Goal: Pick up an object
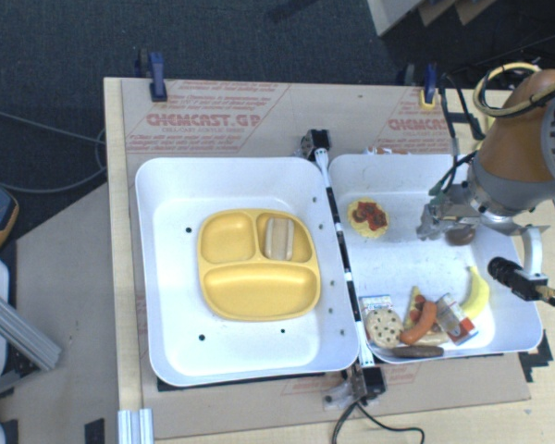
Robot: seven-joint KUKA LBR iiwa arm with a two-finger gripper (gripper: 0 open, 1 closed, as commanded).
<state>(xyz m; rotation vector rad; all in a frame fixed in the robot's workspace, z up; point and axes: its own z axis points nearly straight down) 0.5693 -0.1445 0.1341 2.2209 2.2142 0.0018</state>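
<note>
The right bin [388, 271] holds several toy foods. A small round pizza [368, 217] lies near its upper left. A yellow banana [478, 294], a sausage [423, 314], a round cookie [384, 326] and a small red and white piece [455, 325] crowd the lower edge. My gripper [441, 222] hangs over the upper right of this bin, to the right of the pizza and above the banana. Nothing shows in its grasp. The grey arm with its orange band [518, 137] comes in from the right.
In the left bin [166, 248] sits a yellow divided plate [259, 294] with a beige piece [278, 238] in its upper right compartment. A black part [511, 278] sticks out beside the banana. The bins' shared rim [338, 248] runs down the middle.
</note>
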